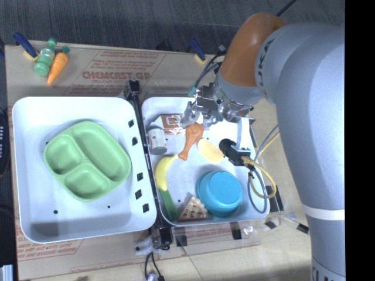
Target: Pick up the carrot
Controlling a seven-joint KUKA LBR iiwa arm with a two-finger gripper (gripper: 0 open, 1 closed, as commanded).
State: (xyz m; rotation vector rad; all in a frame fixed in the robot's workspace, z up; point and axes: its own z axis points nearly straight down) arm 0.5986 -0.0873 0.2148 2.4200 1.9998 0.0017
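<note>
Carrot (190,138) is the quarry: past the green plate (88,160) in the left bin (23,215), it lies slanted in the right bin (153,105), thick end just under the gripper (199,115); whether that grip has closed cannot be told. The grasp appears under way; next comes a firm clamp, then a straight lift.

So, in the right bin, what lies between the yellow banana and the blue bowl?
The camera view shows a triangular sandwich-like piece low between the banana and the blue bowl; above it is bare white bin floor.
</note>
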